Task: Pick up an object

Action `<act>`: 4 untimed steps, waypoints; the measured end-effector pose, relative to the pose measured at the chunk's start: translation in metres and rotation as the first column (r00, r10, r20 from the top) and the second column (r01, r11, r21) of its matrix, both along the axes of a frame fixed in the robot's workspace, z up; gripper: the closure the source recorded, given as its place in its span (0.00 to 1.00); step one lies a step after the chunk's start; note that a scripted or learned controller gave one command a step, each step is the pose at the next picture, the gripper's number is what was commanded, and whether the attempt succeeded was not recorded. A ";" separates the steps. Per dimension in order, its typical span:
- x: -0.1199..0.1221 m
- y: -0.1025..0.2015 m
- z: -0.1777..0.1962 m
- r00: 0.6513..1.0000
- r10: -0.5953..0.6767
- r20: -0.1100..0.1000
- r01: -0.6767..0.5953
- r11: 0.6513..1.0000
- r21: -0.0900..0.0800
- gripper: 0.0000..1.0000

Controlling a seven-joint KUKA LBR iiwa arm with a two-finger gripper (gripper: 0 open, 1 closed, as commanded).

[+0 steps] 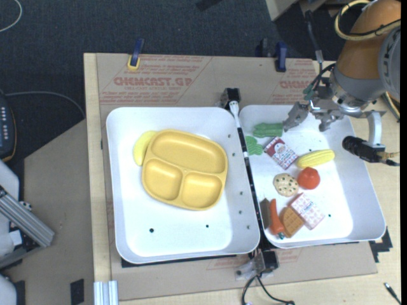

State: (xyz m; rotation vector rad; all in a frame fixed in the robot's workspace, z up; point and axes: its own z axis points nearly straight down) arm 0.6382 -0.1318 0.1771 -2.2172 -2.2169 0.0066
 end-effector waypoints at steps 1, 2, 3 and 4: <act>-0.004 -0.006 -0.046 1.000 -0.001 0.001 0.001 1.000 0.000 0.00; -0.002 -0.005 -0.089 1.000 -0.001 0.011 0.001 1.000 0.002 0.00; 0.001 -0.004 -0.074 1.000 0.002 0.022 -0.002 1.000 -0.001 1.00; 0.007 -0.011 -0.027 1.000 0.000 0.014 0.000 1.000 -0.004 1.00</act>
